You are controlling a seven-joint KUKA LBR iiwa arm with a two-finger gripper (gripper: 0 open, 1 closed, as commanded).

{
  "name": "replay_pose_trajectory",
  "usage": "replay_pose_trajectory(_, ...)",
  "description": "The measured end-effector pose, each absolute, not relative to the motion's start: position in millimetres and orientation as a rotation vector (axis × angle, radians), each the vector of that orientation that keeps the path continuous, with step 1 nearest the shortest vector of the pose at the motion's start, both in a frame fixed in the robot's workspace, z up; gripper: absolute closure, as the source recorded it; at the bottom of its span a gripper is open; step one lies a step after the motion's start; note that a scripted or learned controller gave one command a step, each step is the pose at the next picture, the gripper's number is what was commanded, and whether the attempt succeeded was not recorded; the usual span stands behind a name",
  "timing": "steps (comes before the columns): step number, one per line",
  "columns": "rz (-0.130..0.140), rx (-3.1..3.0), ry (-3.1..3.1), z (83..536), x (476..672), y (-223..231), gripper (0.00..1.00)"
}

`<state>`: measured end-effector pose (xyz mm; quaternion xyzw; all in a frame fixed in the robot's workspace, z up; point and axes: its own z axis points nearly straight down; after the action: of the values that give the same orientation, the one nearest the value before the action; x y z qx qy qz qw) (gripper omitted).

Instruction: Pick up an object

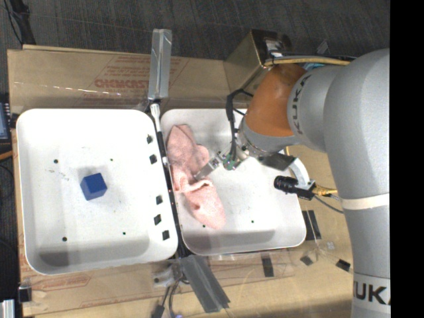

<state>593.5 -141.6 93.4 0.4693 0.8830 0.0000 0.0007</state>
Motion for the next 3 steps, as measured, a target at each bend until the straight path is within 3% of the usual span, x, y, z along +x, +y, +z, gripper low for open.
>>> replay_pose_trajectory(1, 0.0, 1.374, 2.824, 198, 559.7, -149, 0.0)
replay_pose_trajectory(2, -0.001, 1.344, 2.843, 137, 540.5, -205, 0.0)
replay_pose_trajectory(3, 0.0, 1.396, 2.816, 99, 597.2, -120, 0.0)
